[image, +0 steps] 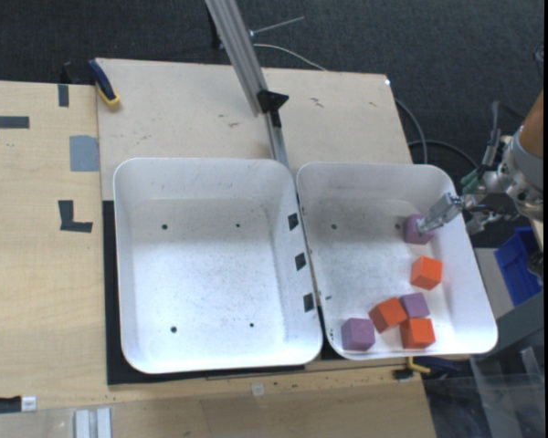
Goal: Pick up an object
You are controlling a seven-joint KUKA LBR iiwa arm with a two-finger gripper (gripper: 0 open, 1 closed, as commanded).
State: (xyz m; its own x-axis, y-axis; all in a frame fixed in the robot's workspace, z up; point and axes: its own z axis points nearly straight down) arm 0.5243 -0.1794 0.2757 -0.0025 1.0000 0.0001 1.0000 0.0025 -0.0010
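Dark carpet ran behind a wooden bench (36, 245) that carried two white bins side by side, with the right bin (365, 185) as my landmark. Left of it sat the left bin (201, 176), touching it along the shared wall. A grey metal rail (237, 44) slanted down from the top toward the gap between them.

Inside the right bin, near its right wall and toward the back, a purple block (415, 230) sat right at the tip of the tool (429, 219), which reached in over the bin's right rim. The tool touched or pinched that block, but honestly I couldn't tell whether its tips were apart, together, or clamped on it.

Further toward the front of the right bin, an orange cube (426, 272) lay just beside the right wall. In the front right corner four more blocks huddled: an orange one (387, 314), a small purple one (415, 304), another orange (417, 333) and a purple cube (357, 334), mostly touching.
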